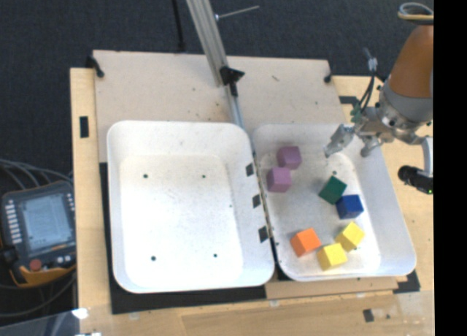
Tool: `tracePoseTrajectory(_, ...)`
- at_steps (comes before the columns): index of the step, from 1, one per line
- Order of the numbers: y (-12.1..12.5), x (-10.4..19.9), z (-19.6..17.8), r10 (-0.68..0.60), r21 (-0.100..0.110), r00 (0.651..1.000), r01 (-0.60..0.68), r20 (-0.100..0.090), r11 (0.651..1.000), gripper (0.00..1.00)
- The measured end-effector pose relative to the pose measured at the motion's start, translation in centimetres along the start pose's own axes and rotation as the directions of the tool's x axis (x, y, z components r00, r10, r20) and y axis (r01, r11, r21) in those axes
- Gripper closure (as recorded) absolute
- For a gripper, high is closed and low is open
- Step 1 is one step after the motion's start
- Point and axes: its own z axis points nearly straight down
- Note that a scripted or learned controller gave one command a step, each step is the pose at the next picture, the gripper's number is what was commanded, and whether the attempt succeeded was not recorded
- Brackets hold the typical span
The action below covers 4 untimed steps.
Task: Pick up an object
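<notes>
seven blocks [332,189]; claw [352,142] open above

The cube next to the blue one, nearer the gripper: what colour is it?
Dark green. The green cube shows clearly in the camera view, touching the blue cube.

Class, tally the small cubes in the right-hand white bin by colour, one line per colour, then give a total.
Purple cubes: 2
Yellow cubes: 2
Green cube: 1
Blue cube: 1
Orange cube: 1
Total: 7
</notes>
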Motion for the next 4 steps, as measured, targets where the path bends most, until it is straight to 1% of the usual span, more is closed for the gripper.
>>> tracePoseTrajectory(1,-0.1,0.3,6.2,0.001,0.000,1.000,-0.001,0.000,1.000,0.00)
tracePoseTrajectory(2,0.0,0.2,10.8,0.002,-0.006,1.000,-0.002,0.002,1.000,0.00)
tracePoseTrajectory(3,0.1,0.1,9.4,0.006,-0.012,1.000,-0.006,0.003,1.000,1.00)
tracePoseTrajectory(4,0.3,-1.0,4.4,0.002,-0.008,1.000,-0.002,0.002,1.000,1.00)
